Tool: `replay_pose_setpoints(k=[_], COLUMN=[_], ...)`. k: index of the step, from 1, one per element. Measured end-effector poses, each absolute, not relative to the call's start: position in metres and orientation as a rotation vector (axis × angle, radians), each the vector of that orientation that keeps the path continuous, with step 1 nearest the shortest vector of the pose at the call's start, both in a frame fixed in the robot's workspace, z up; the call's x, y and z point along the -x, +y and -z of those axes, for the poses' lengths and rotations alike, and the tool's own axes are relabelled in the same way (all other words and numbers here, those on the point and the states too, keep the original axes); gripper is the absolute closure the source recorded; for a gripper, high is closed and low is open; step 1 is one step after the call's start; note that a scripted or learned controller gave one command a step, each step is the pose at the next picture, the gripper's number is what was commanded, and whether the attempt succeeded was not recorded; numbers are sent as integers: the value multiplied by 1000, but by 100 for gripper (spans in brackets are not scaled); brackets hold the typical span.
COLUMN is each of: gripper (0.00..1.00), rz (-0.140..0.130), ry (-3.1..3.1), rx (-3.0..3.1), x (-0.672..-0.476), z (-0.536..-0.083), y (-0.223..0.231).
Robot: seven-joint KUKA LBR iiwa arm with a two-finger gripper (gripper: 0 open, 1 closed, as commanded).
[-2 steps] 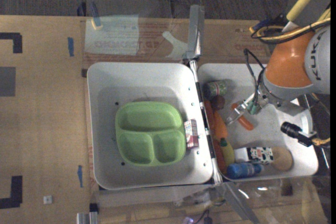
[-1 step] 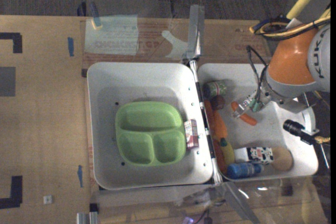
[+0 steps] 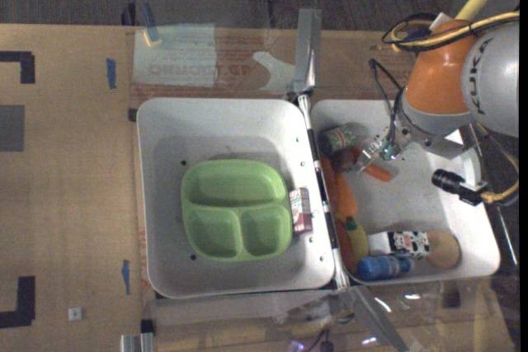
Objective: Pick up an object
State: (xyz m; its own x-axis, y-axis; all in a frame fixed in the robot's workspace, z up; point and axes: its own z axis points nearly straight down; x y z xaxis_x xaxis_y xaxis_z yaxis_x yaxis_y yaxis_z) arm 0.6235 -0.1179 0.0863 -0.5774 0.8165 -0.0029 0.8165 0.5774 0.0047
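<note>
Right now I am watching the arm reaching into the right bin; its gripper is hovering over a small orange piece. I cannot tell its grip, so I am favouring a slow, centred descent.

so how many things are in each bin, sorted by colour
Left bin:
green divided plastic plate: 1
small red and white packet: 1

Right bin:
orange carrot-shaped pieces: 2
grey-green can: 1
yellow bottle: 1
blue bottle: 1
black and white carton: 1
tan round item: 1

Total: 9
</note>
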Motion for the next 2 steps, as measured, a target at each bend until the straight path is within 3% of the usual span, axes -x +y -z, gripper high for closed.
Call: replay_pose_setpoints(k=[1,2], gripper=[100,100], rz=[-3,1], ry=[2829,2477], rx=[-1354,-1935], x=[-649,-615], z=[-223,-199], y=[-78,-49])
